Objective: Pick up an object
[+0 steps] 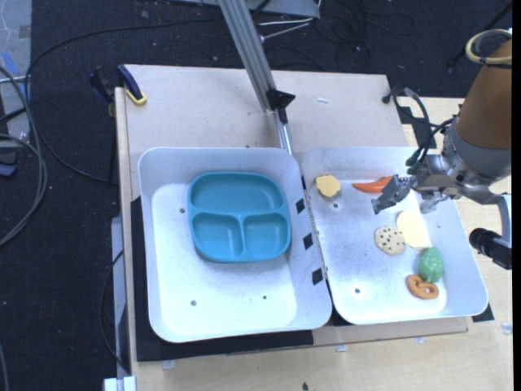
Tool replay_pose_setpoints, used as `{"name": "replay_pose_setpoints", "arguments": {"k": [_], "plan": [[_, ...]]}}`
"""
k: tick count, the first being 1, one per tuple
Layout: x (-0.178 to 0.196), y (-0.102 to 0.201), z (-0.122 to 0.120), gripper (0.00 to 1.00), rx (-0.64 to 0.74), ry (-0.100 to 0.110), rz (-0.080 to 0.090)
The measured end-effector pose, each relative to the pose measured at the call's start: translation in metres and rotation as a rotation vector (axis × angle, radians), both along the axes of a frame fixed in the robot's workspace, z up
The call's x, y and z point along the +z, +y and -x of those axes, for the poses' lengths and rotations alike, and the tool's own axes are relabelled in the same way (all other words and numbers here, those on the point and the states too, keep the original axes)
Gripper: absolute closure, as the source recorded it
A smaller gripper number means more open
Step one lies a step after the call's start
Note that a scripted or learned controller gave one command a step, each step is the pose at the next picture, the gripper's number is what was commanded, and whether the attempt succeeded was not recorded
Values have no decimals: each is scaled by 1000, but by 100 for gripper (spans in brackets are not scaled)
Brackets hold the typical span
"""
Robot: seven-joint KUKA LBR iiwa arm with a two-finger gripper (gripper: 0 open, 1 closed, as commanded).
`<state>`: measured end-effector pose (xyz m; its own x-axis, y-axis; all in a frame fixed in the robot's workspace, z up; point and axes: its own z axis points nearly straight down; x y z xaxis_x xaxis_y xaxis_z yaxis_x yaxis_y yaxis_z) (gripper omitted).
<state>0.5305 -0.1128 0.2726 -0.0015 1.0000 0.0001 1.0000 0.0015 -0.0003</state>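
Orange against white, the carrot (371,186) lies at the far end of the right bin (358,255), just beside my gripper (391,194), whose dark fingers hang over the bin floor; I cannot tell how wide they stand. Around the carrot: a yellow piece (328,186) to its left, a cookie (389,239), pale wedge (413,229), green piece (431,264) and pretzel (422,287) nearer the camera.

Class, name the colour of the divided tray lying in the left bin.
The divided tray is light blue, clearest in the camera view.
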Motion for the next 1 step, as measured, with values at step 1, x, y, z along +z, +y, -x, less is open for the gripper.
{"name": "replay_pose_setpoints", "arguments": {"k": [1], "plan": [[-43,-1,-2,0,-2,4,0]]}}
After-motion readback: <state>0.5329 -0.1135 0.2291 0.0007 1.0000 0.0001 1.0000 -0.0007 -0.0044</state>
